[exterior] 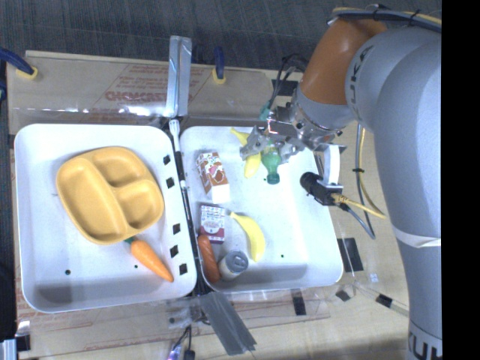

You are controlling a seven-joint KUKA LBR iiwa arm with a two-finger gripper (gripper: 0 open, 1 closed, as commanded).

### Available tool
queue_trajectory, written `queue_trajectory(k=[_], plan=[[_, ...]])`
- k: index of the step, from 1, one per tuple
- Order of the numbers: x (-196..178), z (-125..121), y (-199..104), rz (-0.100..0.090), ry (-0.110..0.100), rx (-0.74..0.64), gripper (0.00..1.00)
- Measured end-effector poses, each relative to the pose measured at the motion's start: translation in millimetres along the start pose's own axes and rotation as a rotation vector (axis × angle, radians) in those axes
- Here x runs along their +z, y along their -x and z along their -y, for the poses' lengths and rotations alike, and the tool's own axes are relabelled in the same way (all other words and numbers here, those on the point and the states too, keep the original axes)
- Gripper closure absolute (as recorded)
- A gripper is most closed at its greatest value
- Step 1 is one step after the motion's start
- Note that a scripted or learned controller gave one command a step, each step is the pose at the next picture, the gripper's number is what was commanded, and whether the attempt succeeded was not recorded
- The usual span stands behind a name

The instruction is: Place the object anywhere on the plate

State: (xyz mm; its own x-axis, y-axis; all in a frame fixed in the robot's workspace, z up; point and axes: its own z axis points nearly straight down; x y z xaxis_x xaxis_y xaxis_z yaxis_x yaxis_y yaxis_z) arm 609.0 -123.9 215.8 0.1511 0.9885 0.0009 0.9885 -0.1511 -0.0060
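A yellow divided plate (pixel 109 193) lies in the left bin (pixel 45 276). My gripper (pixel 270 145) hangs over the back of the right bin (pixel 315 238), open, its fingers spread. Directly under it sit a small green bottle (pixel 271 166) and a yellow banana-like piece (pixel 251 164); the bottle pokes out below the gap between the fingers. I cannot tell whether the fingers touch either one. An orange carrot (pixel 150 259) rests in the left bin just off the plate's near edge.
The right bin also holds a brown-and-white carton (pixel 213 174), a smaller carton (pixel 213 223), a banana (pixel 252 235), a red sausage (pixel 207 257) and a grey can (pixel 236 262). A metal divider (pixel 178 73) stands between the bins at the back.
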Motion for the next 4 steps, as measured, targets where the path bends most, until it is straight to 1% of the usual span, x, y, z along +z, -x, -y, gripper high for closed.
queue_trajectory(k=[1,2,3,4], plan=[[25,-29,-81,0.001,0.002,0.133,1.00],[2,59,-160,0.001,0.001,0.028,1.00],[-38,47,-219,0.002,0.002,-0.047,1.00],[2,12,-254,0.003,0.003,-0.202,1.00]])
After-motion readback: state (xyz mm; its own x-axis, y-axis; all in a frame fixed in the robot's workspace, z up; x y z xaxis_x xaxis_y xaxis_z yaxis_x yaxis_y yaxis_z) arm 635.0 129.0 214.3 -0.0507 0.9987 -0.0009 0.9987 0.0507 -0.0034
